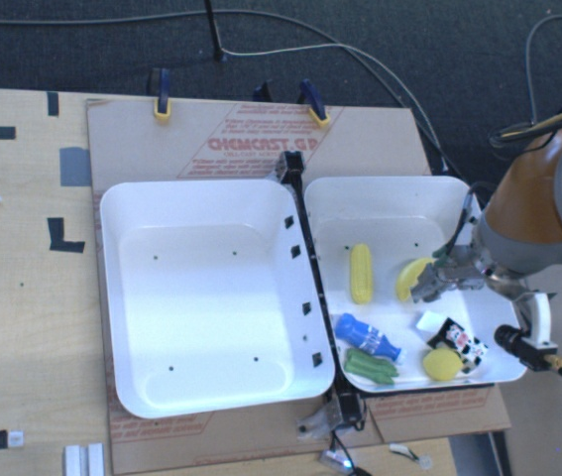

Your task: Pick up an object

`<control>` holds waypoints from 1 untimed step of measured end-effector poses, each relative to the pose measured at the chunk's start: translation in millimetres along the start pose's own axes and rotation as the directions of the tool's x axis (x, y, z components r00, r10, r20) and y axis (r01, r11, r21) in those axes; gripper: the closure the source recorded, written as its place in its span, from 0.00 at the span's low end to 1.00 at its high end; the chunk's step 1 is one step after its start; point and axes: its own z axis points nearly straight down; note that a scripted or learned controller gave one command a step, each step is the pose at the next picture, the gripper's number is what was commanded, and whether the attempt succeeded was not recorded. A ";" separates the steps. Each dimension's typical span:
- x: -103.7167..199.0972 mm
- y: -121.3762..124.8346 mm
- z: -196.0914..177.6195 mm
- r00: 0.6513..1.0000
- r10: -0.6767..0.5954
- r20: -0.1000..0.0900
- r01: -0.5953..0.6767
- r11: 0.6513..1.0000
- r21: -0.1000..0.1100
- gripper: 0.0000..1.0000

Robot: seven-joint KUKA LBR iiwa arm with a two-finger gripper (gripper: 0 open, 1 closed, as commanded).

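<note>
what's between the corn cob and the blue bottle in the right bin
Nothing lies between them. In the camera view, bare white bin floor separates the corn cob from the blue bottle below it; the green pods lie beyond the bottle.

Dark carpet [82,28] behind a wooden bench [23,266].

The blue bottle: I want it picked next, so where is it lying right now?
The blue bottle lies in the right bin, near its front left corner, just below the corn cob and right above the green pea pod.
</note>
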 end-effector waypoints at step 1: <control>3.5 4.0 -42.7 1.000 -0.001 0.000 0.001 1.000 0.000 1.00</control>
